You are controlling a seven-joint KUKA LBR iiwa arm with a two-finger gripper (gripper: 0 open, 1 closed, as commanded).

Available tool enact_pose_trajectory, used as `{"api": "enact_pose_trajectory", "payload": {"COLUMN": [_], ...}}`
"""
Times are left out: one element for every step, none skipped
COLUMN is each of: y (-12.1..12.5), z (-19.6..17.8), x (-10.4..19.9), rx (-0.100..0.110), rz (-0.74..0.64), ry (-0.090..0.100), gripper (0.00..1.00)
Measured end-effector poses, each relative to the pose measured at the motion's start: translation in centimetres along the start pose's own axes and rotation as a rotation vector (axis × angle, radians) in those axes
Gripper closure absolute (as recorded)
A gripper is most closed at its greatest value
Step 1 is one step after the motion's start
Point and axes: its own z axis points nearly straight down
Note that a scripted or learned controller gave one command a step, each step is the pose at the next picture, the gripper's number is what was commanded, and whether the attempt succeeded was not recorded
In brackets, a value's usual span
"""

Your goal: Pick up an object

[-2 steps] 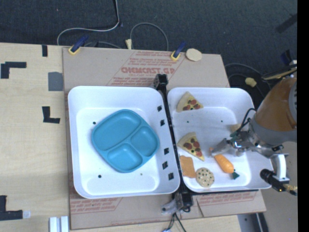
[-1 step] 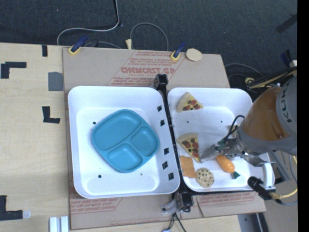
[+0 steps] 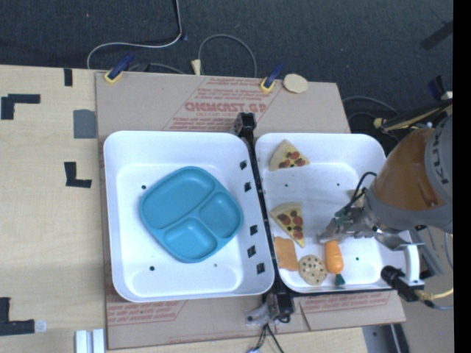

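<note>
carrot (image 3: 334, 257) lies just below the end effector (image 3: 340, 223), likely the target; its finger state unclear.

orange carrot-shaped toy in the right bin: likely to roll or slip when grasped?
The small orange carrot-shaped toy looks rounded and tapered, so it may roll or squirt from a pinch. It seems smooth, rigid plastic, probably light. The round chocolate-chip cookie lies close beside it and might get nudged.
</note>
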Motion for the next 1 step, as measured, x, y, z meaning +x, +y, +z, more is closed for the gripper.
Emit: {"api": "enact_pose_trajectory", "payload": {"y": [4.06], "z": [-8.11], "x": [6.07], "rx": [0.003], "rz": [-0.011], "ry": [0.010], "gripper": [1.00]}}
